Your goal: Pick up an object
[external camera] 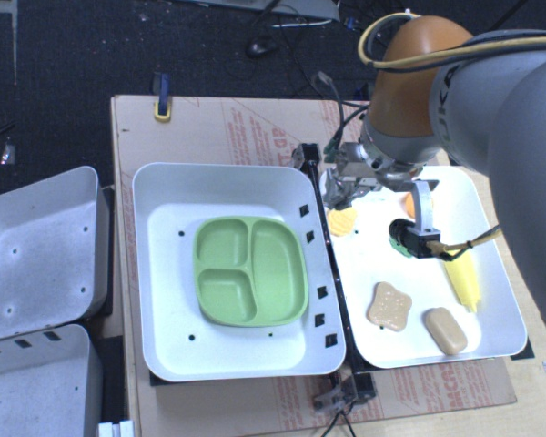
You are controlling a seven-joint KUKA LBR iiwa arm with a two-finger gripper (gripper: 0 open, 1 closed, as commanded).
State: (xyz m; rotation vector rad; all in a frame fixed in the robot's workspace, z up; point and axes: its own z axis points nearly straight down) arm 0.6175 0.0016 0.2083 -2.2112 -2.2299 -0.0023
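Right now, nothing is getting lifted yet, so the picking up is not done.

Starting close to the camera, at about five o'clock, a tan bread roll (446,330) is lying in the right bin (500,335). Just beside it, a tan cookie-shaped toy (389,306) is resting flat. A yellow corn cob (464,279) is lying a bit farther back, at about three o'clock.

In the left bin (155,271), a green divided plate (251,271) is sitting by itself in the middle.

Farther away, at about two o'clock, the gripper (344,194) is hanging low over the back left corner of the right bin. A small orange-yellow food piece (342,221) is lying right under it, and this looks like the thing it is going for. I cannot tell how the gripper is set, or whether it is touching the piece.

So the arm is reaching down, but the grabbing and lifting are still waiting to happen.
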